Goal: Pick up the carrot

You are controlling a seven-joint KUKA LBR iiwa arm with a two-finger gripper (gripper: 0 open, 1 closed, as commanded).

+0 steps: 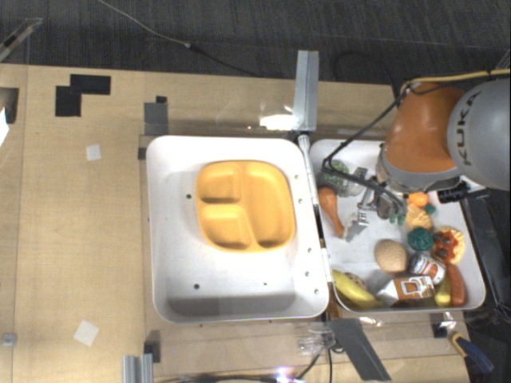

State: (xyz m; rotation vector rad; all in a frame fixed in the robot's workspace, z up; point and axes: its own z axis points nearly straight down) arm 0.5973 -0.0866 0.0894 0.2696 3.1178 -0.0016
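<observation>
The orange carrot [330,209] lies along the left wall of the right bin [348,255], its thin tip pointing toward the front. My gripper [362,216] hangs just to the right of it, under the orange band of the arm [421,138], over the bin's floor. It is open with nothing between its fingers, and a narrow gap separates it from the carrot.
The right bin also holds a banana [354,288], a tan round thing [391,254], a green ball [421,238], a small carton [413,288] and other toy foods at its right side. In the left bin [172,262] sits a yellow sectioned plate [241,204].
</observation>
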